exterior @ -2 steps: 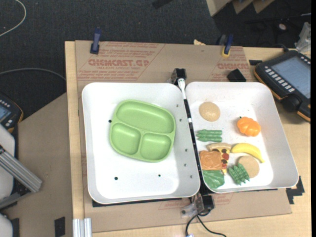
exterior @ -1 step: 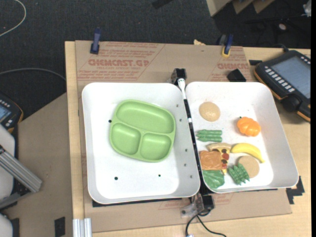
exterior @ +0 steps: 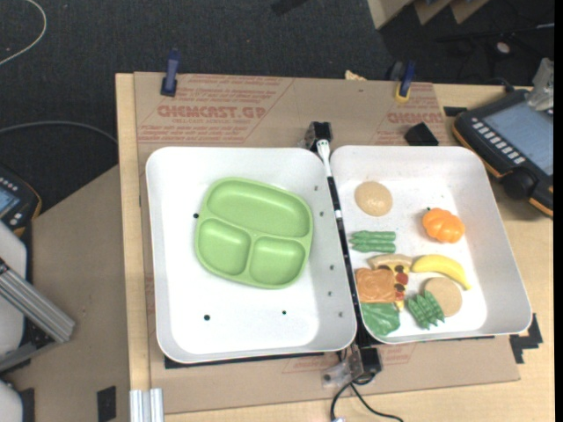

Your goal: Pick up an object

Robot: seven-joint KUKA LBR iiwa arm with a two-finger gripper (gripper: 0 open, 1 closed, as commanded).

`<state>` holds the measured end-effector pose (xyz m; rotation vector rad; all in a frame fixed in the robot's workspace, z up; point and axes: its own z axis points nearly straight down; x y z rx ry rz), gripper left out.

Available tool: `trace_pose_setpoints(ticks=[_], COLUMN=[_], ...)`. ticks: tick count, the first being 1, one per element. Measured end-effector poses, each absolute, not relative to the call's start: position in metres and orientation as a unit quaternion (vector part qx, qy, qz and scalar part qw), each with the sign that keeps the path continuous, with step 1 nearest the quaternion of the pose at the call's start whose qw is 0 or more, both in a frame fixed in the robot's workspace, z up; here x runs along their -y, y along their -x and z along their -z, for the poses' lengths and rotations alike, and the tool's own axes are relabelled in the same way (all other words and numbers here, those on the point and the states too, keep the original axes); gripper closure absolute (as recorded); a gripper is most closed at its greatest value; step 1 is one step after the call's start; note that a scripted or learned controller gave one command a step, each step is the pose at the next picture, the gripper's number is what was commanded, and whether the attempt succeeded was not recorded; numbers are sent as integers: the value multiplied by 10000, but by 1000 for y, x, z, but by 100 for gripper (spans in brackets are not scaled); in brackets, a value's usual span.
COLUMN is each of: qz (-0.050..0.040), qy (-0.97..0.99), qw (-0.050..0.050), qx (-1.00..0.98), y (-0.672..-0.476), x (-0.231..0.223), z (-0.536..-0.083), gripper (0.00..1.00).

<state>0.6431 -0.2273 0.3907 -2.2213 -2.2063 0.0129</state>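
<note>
The pickable things sit in the right bin: a beige round piece at its upper left, an orange pumpkin to the right, green beans mid-bin, and a banana above a crowded lower cluster (a pizza slice among several toy foods touching one another). The left bin holds a green divided plate. The hand's state I cannot tell. The risk I'd judge likeliest: a descent into the packed lower cluster nudging neighbours or closing on two pieces, while the round pumpkin could slip from a pinch.
</note>
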Motion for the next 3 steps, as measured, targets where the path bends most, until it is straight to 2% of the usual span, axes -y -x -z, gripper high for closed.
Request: trace_pose_setpoints(ticks=[1,2,3], qz=[38,-22,46], qy=[7070,7076,7040], qw=[-97,35,-62], qx=[7072,7066,7101], y=[-621,-627,-625], x=[224,224,152], z=[-536,-437,-543], gripper=[100,100,100])
